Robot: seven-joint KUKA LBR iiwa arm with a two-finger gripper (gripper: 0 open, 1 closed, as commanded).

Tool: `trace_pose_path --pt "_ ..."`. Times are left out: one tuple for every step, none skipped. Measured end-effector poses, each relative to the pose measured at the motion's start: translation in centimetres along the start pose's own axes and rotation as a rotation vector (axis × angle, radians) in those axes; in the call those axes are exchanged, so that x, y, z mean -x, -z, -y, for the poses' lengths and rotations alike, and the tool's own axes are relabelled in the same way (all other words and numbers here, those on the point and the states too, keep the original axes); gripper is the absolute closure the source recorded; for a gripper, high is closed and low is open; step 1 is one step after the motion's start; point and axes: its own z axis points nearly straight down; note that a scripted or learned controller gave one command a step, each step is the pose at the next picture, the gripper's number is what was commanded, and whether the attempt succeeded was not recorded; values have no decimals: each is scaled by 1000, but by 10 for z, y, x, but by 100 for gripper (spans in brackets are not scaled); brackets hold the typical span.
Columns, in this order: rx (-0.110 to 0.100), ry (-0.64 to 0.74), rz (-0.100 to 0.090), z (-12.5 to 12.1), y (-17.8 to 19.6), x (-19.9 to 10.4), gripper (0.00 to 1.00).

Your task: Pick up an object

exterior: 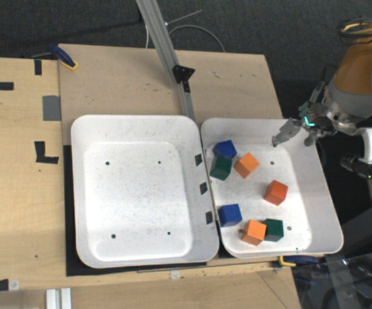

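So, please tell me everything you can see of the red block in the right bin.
The red block is a small cube, matte red-orange, probably painted wood. It rests flat on the floor of the right bin, turned slightly askew to the bin's sides. It stands alone at mid-height near the right side; nothing touches it except the bin floor.

Wooden bench point(237, 85) bears two white bins point(89, 134).

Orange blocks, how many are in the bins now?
2 plainly orange: one upper orange block beside the green one, one lower orange block against the dark green block. The red-orange block sits between them.
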Motion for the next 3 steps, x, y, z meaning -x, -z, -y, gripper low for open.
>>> trace_pose_path --pt "-4 0 -1 4 -46 -6 0" --pt "4 -1 0 5 -85 -10 0" --pt "14 -1 5 3 -94 -8 0"
